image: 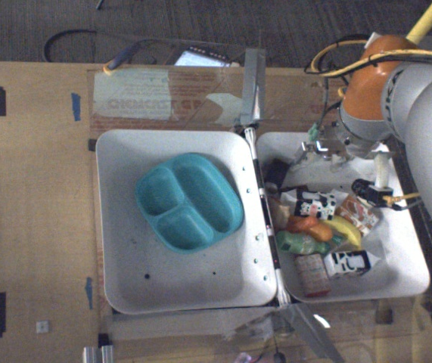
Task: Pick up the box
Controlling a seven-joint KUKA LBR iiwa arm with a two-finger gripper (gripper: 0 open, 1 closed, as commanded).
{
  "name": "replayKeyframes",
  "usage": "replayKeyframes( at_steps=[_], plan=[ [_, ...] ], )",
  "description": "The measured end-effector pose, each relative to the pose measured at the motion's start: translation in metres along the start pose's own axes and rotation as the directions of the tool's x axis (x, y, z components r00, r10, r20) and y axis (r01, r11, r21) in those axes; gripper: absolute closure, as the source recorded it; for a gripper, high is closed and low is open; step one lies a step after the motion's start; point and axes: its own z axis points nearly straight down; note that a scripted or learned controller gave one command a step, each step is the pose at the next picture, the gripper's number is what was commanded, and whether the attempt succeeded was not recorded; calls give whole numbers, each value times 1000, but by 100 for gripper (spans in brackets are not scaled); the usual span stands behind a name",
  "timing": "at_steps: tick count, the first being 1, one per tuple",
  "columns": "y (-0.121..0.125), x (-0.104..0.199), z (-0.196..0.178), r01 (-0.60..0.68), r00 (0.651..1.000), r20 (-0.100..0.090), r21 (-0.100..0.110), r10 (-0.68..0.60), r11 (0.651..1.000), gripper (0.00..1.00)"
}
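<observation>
Several small boxes lie among toy food in the right bin [408, 267]. A black-and-white cow-patterned box [315, 203] sits near the bin's middle. An orange-printed box [360, 213] lies to its right. A pinkish box [312, 274] and a white carton with black marks [349, 262] rest near the front. My gripper [320, 147] hangs over the bin's back part, above and behind the cow-patterned box, below the orange wrist band [371, 89]. I see nothing held in it.
A teal divided plate [190, 200] lies in the left bin [125, 278]. A banana [346, 230], an orange carrot-like piece [311, 228] and green pieces [295, 243] crowd the boxes. A metal divider [265, 225] separates the bins. Cables run beside the arm.
</observation>
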Motion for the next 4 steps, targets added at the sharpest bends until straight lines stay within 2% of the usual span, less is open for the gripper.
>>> replayKeyframes(
  at_steps=[1, 2, 3, 4],
  plan=[
    [2, 1, -10, 6, 1000, 2, -1, -6, 1000, 100],
    [2, 1, -10, 6, 1000, 2, 0, -6, 1000, 0],
    [-48, -62, 0, -27, 1000, 1, 1, 27, 1000, 0],
    [0, -9, 0, -274, 962, 0, 2, 274, 962, 0]
  ],
)
